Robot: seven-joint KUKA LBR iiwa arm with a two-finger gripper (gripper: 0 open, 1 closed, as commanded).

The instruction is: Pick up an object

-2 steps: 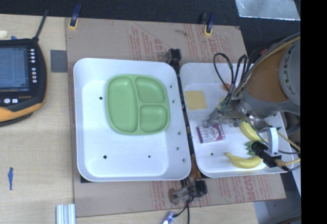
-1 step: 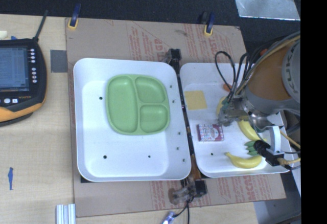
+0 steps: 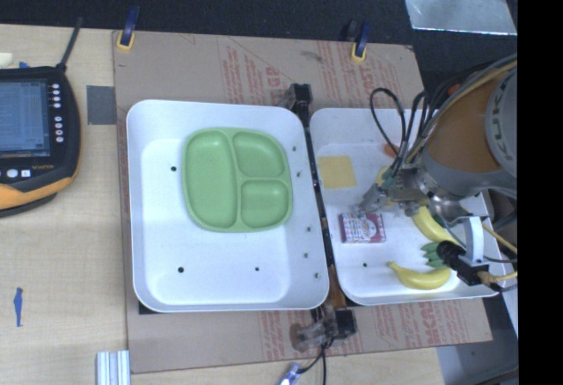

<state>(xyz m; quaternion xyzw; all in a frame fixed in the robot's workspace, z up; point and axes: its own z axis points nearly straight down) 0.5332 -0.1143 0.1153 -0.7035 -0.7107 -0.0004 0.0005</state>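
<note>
Camera view: jaws (image 3: 374, 197) hovering in right bin (image 3: 352, 124), just above small red-and-white packet (image 3: 361, 228); apart or together, cannot tell. Yellow card (image 3: 337, 170) near, bananas (image 3: 420, 276) further right. Lowering straight down, centring over packet, closing only once level w/ it, avoiding bin wall.

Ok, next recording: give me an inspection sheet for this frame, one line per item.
Surface: cardboard sheet on the bench, bearing left bin and right bin.
Job's things: yellow square, red-and-white packet, two bananas in the right bin.
Clutter: green divided plate in the left bin.
Grippers: tool above the packet; state unclear.
Cables: black cables along the arm.
Surroundings: teach pendant at left; clamps on the far edge.
</note>
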